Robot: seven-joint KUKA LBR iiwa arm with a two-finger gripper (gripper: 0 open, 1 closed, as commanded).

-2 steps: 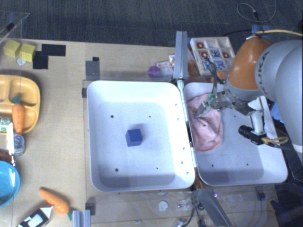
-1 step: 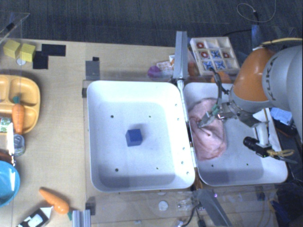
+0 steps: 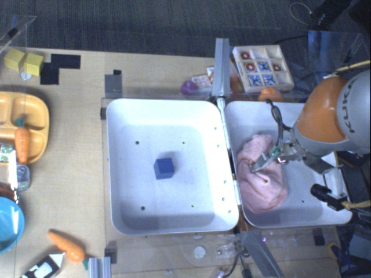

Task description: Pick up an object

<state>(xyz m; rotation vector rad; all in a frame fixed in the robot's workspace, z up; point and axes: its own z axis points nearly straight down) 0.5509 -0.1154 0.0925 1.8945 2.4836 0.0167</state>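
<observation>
Tan bench (image 3: 81, 155), bearing two white bins: left bin (image 3: 124, 172) at centre, right bin (image 3: 307, 210) toward three o'clock. Yellow tray (image 3: 36, 117) at nine o'clock; yellow blocks (image 3: 23, 61) at ten; blue bowl (image 3: 10, 225) and carrot (image 3: 68, 247) near eight.

The arm (image 3: 333, 117) is a rounded, bulbous form — a broad orange band wrapped over a grey shell, with part of the dark "KUKA" lettering showing on the grey at the right. Below the band sits a darker grey wrist section. From it extends the gripper (image 3: 261, 162) — slim metallic parts, with a thin dark cable looping beside it.
</observation>
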